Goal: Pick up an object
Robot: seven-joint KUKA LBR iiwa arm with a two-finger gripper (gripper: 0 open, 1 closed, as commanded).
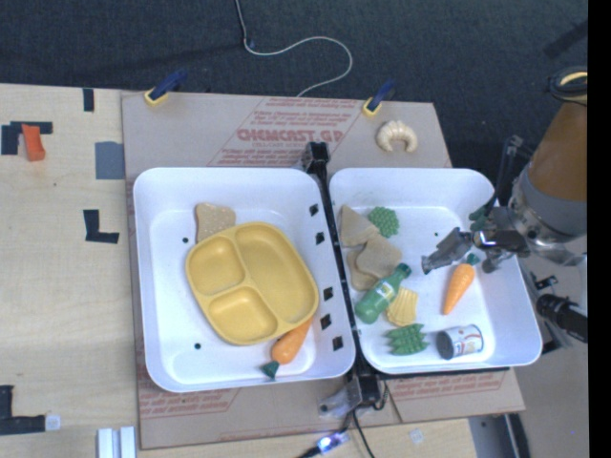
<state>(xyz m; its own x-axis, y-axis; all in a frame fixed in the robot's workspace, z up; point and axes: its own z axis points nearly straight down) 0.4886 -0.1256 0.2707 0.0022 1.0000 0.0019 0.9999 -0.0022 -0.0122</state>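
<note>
Orange carrot point(458, 287) lies just beside end effector point(449, 253), near can point(460, 342).

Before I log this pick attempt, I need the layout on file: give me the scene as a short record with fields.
left bin: yellow divided plate, bread slice, carrot
right bin: second carrot, green bottle, can, corn, broccoli, leafy green piece, bread pieces
gripper: over the right bin, beside the second carrot
outside the bins: croissant
</note>
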